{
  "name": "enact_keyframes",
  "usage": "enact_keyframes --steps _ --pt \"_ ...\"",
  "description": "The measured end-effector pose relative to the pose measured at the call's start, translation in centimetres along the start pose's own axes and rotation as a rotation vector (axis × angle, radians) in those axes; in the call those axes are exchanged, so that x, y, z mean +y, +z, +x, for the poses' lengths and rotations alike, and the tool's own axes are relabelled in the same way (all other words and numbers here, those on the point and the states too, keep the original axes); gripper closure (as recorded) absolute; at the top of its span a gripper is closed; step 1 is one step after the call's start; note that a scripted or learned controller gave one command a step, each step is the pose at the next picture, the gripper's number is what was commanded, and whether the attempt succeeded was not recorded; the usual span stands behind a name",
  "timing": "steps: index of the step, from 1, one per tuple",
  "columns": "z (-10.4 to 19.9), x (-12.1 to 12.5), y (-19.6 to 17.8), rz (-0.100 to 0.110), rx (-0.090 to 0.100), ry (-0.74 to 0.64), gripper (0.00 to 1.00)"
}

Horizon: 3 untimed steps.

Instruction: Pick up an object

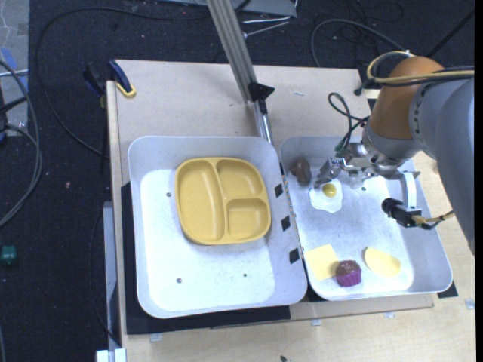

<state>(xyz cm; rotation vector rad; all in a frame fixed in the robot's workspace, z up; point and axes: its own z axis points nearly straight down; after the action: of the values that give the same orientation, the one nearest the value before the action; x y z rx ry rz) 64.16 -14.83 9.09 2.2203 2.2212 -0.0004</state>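
hovering fingers (pixel 330 178) — just above fried egg (pixel 327 196)

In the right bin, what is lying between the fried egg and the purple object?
In the camera view, a yellow square slice lies partly on that line, just left of the purple object. The rest up to the fried egg is bare bin floor.

Dark floor (pixel 53 89) strewn with black cables (pixel 45 138) around a pale wooden bench (pixel 181 96).
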Motion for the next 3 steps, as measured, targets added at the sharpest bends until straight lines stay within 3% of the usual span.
enact_keyframes --steps 1,3 --pt "0.0 0.2 -1.5 -0.007 -0.001 -0.001 1.00" --pt "0.3 0.1 -13.7 -0.007 -0.001 -0.003 1.00"
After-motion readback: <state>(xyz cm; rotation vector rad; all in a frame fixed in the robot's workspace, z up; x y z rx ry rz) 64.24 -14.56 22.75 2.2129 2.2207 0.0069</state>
